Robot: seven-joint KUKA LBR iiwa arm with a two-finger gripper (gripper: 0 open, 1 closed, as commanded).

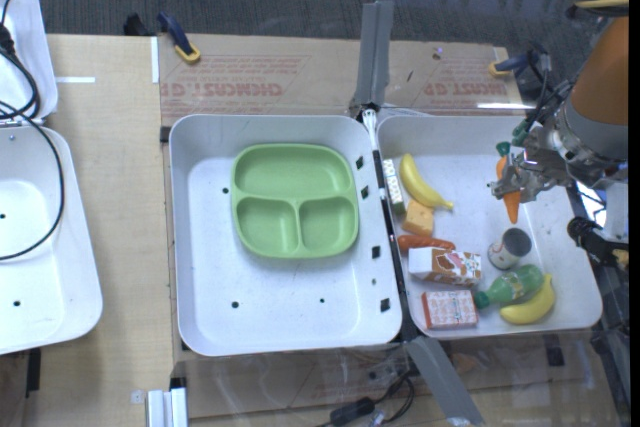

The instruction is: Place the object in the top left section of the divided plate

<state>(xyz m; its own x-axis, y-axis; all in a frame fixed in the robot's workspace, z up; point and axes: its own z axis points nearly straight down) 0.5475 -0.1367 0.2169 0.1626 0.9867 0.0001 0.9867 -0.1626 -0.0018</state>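
The gripper (517,177) hangs over the far right part of the right bin (470,140), its fingers closed on a small orange carrot (512,205) that hangs from them above the bin floor. The green divided plate (295,200) lies in the left bin (200,245), toward its far edge. This looks like the carrying step: the next move calls for travelling left across the divider (385,215) to the plate's top left section.

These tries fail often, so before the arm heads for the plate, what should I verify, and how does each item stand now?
1. Carrot under the gripper: ok.
2. Carrot gripped between the fingers: cannot tell.
3. Green divided plate lies flat in the left bin: ok.
4. Plate's sections free of objects: ok.
5. Nearest banana lies apart from the carrot: ok.
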